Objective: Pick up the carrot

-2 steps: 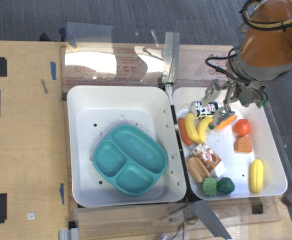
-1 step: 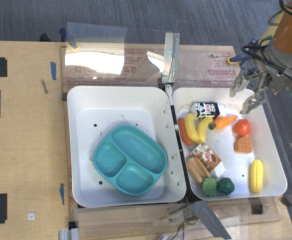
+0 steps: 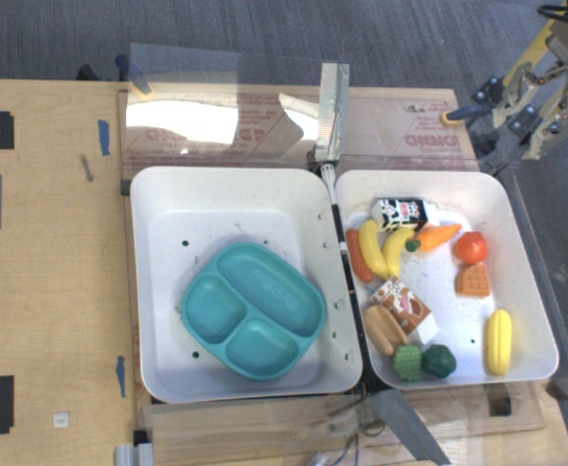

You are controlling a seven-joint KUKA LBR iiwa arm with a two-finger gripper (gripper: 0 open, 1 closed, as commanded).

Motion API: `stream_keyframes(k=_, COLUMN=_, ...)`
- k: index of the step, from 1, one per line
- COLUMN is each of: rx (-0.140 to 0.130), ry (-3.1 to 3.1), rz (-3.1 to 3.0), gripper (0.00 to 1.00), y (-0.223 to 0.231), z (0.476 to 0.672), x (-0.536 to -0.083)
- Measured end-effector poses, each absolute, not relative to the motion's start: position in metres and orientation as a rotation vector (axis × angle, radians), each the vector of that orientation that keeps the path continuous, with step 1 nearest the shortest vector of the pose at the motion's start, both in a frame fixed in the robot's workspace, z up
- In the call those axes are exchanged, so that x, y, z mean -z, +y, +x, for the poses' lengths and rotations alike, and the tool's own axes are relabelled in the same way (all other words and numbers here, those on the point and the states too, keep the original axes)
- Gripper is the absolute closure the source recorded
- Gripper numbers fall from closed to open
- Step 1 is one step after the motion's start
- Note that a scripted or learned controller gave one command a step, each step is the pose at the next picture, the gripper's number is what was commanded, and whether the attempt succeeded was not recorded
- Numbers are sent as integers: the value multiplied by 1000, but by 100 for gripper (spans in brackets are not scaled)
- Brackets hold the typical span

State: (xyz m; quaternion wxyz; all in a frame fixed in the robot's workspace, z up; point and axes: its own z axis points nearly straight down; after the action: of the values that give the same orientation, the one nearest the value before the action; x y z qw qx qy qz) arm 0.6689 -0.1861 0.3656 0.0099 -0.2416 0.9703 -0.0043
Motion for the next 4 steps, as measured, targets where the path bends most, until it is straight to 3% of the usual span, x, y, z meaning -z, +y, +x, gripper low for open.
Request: stream_keyframes(k=4, rx=23, ry=2990, rz=-732, gripper=100, y=-182, z=676, x=-413)
